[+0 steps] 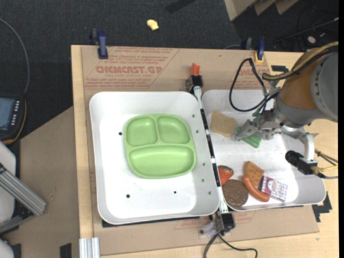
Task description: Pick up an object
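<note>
Gripper (248, 131), grip state unreadable, low in right bin, touching green piece (253, 141); tan block (223, 124) just left.

The arm (317, 90) runs out past the picture's right edge, so its upper links are cut off. The gripper (248, 131) hangs low over the right bin (236, 98); its metal parts merge into one grey mass, too blurred to tell how the fingers stand. Directly under it, a green object (253, 141) is mostly covered, leaving only a small end showing, too little to name. Just left of the gripper, the tan sponge-like block (223, 124) has its right corner hidden behind the gripper. Below the gripper, print on the small packet (273, 188) is too fine to read, and the red item (225, 173) is partly tucked behind the brown disc (235, 193).
</note>
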Action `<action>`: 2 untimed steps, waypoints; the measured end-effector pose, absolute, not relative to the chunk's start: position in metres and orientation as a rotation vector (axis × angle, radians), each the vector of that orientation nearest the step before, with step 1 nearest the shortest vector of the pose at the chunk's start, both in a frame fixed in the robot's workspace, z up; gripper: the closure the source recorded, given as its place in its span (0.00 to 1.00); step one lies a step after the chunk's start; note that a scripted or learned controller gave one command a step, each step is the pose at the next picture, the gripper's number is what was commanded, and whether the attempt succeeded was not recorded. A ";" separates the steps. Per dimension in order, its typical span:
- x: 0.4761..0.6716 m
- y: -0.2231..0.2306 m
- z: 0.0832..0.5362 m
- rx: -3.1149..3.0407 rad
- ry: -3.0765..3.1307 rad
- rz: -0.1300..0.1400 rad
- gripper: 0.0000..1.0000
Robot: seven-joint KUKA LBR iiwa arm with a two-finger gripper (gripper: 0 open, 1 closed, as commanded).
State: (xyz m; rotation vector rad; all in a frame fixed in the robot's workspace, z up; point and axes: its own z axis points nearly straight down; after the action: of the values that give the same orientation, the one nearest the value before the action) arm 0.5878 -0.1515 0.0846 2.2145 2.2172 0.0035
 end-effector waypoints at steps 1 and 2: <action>0.586 -0.150 0.096 2.217 2.217 0.003 1.00; 0.581 -0.127 0.085 2.220 2.223 -0.001 1.00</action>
State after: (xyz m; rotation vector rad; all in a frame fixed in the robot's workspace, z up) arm 0.5807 -0.1270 0.0849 2.2201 2.2231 -0.0009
